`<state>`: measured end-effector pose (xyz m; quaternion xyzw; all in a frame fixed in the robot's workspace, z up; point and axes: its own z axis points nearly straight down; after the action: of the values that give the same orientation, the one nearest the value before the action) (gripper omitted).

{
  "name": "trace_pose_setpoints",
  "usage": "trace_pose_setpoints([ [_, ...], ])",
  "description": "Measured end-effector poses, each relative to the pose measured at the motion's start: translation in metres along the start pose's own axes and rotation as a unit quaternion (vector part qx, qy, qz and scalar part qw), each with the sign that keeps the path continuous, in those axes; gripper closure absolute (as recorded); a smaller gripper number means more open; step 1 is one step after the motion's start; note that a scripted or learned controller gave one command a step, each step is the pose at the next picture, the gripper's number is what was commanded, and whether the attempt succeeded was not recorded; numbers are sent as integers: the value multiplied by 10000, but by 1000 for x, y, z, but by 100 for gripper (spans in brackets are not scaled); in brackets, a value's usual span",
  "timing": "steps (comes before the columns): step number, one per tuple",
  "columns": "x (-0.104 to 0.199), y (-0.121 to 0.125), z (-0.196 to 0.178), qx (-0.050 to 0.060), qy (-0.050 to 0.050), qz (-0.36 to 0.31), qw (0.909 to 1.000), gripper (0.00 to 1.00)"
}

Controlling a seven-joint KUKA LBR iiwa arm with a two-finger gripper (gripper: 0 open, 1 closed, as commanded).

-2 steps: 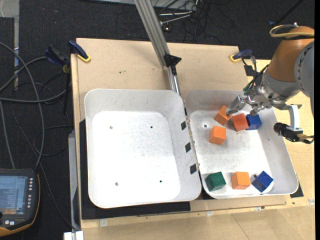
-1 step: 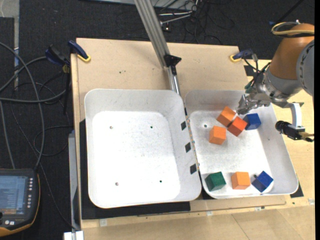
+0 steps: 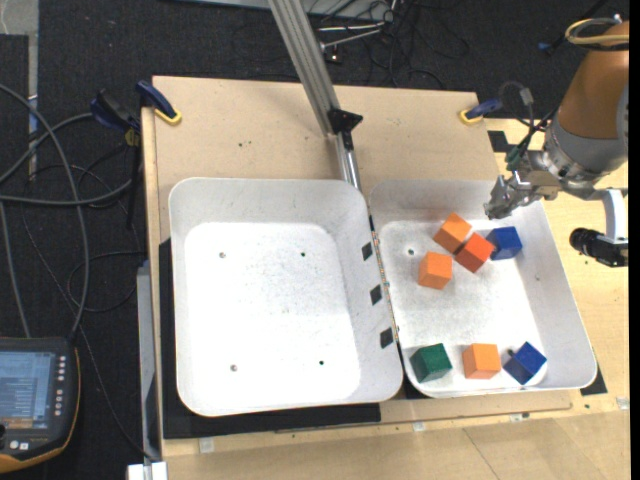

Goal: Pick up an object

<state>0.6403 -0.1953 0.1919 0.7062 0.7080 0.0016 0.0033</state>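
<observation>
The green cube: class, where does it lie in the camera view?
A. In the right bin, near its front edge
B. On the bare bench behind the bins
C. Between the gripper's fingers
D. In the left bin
A: the green cube sits in the right bin by its front edge, next to an orange cube.

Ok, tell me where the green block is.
The green block sits in the right bin, near its front-left corner, just left of an orange block.

white bins (image 3: 200, 208), orange cubes (image 3: 435, 269), red cube (image 3: 474, 252), blue cubes (image 3: 524, 362), green cube (image 3: 432, 362)
</observation>
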Motion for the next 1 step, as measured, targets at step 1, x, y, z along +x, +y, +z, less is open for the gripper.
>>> trace_pose_setpoints([
  [1, 0, 2, -47, -4, -3, -3, 10000, 100],
])
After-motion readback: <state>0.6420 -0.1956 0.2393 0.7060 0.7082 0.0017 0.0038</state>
